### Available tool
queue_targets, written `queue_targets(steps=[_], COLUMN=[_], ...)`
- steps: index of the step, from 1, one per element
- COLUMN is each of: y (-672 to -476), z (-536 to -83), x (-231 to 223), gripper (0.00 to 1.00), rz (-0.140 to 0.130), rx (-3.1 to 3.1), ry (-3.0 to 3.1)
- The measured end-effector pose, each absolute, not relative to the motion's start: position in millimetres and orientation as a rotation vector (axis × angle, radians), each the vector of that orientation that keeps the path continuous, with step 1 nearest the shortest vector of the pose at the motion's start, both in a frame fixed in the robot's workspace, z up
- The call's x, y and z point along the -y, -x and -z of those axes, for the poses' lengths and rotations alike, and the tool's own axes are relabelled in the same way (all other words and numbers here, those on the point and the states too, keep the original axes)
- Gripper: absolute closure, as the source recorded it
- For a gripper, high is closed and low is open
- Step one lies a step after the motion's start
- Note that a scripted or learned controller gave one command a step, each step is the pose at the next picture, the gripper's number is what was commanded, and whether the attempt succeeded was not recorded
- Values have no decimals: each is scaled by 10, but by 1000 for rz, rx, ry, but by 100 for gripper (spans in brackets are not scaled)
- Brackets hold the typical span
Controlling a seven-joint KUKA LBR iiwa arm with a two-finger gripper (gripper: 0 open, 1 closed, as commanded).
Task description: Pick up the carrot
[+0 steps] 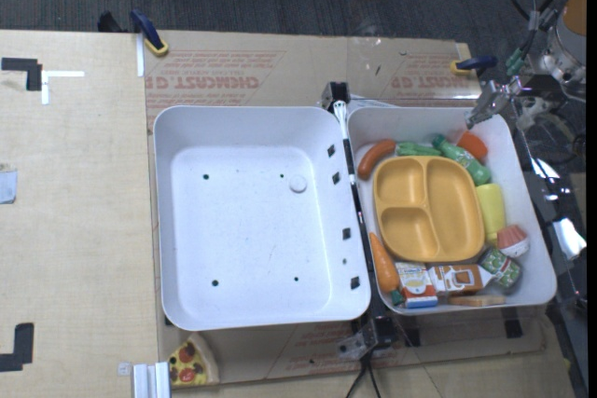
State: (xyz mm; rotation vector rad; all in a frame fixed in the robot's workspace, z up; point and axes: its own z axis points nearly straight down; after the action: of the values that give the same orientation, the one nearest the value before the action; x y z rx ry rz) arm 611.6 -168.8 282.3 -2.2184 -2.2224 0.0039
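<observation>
Down at the bottom of the frame a toy pizza slice (189, 363) lies on the worktop (75, 228) below the left bin (252, 210), and in the right bin (534, 228) the carrot (383, 264) lies along the left wall, lower left of the yellow divided plate (430, 207), beside a small carton (438, 280). Further up, a red sausage (376, 156) and green vegetables (462, 156) crowd the plate's top edge. At the upper right the gripper (492, 102) hovers over the bin's far corner, gripping nothing, though whether it is parted or closed I cannot tell.
</observation>
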Motion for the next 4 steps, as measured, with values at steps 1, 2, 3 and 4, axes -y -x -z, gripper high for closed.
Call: queue_targets(steps=[1, 2, 3, 4], y=[-5800, -6191, -6442, -6035], z=[-1683, -1162, -1123, -1088], x=[1296, 1921, 1409, 1197], gripper=[0, 0, 0, 0], rz=[-3, 30, 22, 24], rx=[2269, 2132, 2156, 2233], ry=[2172, 2338, 2341, 2261])
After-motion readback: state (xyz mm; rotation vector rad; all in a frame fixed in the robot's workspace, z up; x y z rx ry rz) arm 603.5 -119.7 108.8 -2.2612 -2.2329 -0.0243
